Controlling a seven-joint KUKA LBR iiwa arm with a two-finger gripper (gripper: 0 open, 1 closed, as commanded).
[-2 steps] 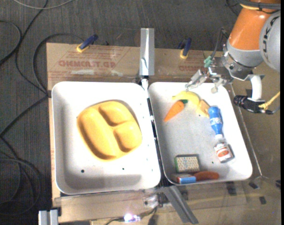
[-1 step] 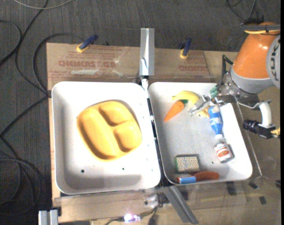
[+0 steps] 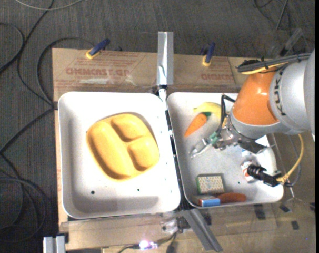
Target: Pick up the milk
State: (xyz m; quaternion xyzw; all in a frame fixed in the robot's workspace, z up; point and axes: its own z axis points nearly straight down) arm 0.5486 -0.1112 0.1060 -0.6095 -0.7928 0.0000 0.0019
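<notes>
A small white object with a red mark (image 3: 250, 168) lies at the right side of the right bin (image 3: 176, 141), partly under the arm; it may be the milk, but I cannot make it out clearly. My gripper (image 3: 199, 147) hangs low over the middle of the right bin, pointing left, just below the carrot (image 3: 196, 124). It is well to the left of the white object. Nothing shows in the gripper.
A yellow fruit (image 3: 209, 108) lies behind the carrot. A green-edged sponge (image 3: 210, 183), a blue and red packet (image 3: 208, 200) and a red sausage (image 3: 232, 197) sit by the right bin's front wall. A yellow divided plate (image 3: 123, 145) lies in the left bin (image 3: 70, 157).
</notes>
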